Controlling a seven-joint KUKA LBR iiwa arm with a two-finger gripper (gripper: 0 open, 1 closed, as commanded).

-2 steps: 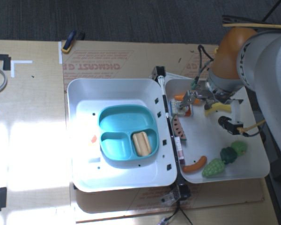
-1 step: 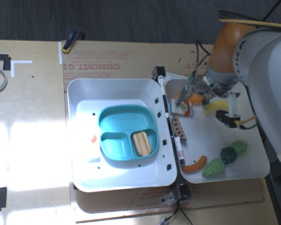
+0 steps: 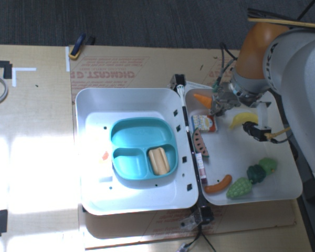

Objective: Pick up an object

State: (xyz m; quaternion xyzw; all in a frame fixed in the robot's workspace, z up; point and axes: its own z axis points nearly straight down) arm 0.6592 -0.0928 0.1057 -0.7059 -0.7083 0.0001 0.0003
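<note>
Camera view: the claw [image 3: 219,107] hangs low over the right bin [image 3: 283,190], at its far left corner, just above a small white-and-red carton [image 3: 203,123] and beside an orange carrot [image 3: 202,99] and a yellow banana [image 3: 243,119]; whether it is open or closed I cannot tell. The left bin [image 3: 94,140] holds a teal divided tray [image 3: 142,133] with a bread roll [image 3: 158,160].

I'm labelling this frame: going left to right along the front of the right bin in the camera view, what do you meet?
Red sausage → light green bumpy vegetable → dark green broccoli → light green round piece.
</note>
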